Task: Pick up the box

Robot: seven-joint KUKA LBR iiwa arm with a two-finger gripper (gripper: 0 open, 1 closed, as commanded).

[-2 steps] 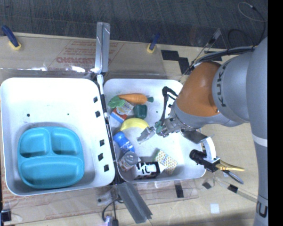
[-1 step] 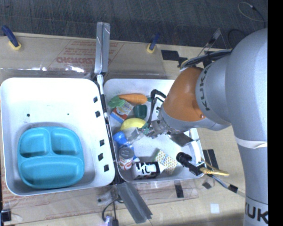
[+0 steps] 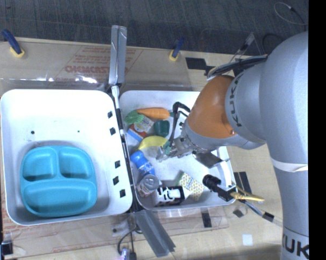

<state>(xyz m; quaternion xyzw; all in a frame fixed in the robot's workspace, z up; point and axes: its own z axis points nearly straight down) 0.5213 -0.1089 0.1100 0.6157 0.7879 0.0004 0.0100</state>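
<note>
The hand [image 3: 171,149] hangs low over the middle of the right bin [image 3: 206,98], at the end of the grey arm [image 3: 271,107] with its orange band. Whether it is open or closed cannot be told, and nothing can be made out between its tips. A yellow banana-like thing [image 3: 152,142] lies just beside the hand, toward the left bin [image 3: 21,104]. The box [image 3: 191,184], small and patterned, lies nearer the front wall of the right bin than the hand does, close to it but apart. Beside the box, toward the left bin, sit a black-and-white packet [image 3: 171,194] and a can [image 3: 148,184]. A blue bottle [image 3: 142,161] lies just behind the can. A carrot [image 3: 153,113] and a green item [image 3: 161,127] lie toward the right bin's back wall. A blue divided tray [image 3: 58,181] rests in the left bin. Both bins stand on the tabletop [image 3: 54,56].
</note>
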